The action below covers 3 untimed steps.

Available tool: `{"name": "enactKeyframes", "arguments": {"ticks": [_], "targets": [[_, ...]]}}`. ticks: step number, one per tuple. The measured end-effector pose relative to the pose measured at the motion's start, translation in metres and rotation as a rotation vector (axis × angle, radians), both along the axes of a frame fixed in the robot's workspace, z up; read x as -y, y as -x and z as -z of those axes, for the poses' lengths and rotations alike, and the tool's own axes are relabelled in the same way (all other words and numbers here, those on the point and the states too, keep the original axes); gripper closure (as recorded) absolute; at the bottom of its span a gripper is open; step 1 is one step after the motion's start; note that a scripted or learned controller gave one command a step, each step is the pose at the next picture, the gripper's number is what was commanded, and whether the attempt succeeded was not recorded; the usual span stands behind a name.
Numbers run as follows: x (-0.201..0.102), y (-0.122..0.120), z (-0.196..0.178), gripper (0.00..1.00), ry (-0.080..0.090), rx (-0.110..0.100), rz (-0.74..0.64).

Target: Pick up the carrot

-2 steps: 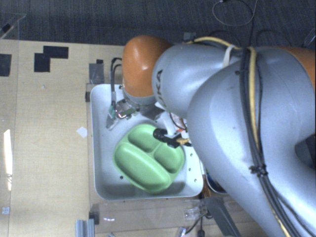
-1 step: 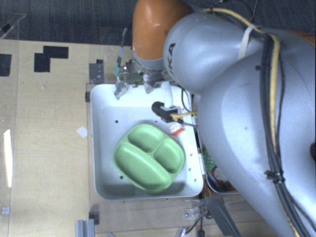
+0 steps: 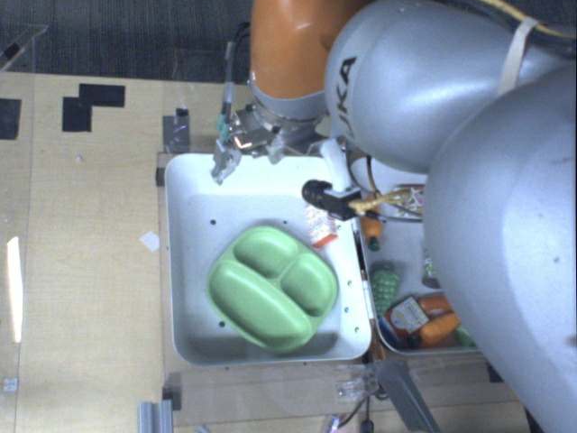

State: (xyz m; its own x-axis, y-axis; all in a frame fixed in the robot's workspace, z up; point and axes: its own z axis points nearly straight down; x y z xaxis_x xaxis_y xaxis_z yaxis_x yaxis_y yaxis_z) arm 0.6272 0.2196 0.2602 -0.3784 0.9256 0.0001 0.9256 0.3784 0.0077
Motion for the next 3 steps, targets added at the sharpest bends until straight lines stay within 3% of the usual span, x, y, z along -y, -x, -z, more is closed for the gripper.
{"name": "enactKeyframes", "arguments": {"ticks": [1,2,3], "targets": [[0.001,0.085,0.088,0.00,0.000,-0.007,0.405],[-0.017,0.087,0.168,0.00,-0.007,0.006,0.257],[-0.017,0.087,0.168,0.00,-0.007,0.006,0.256]]}}
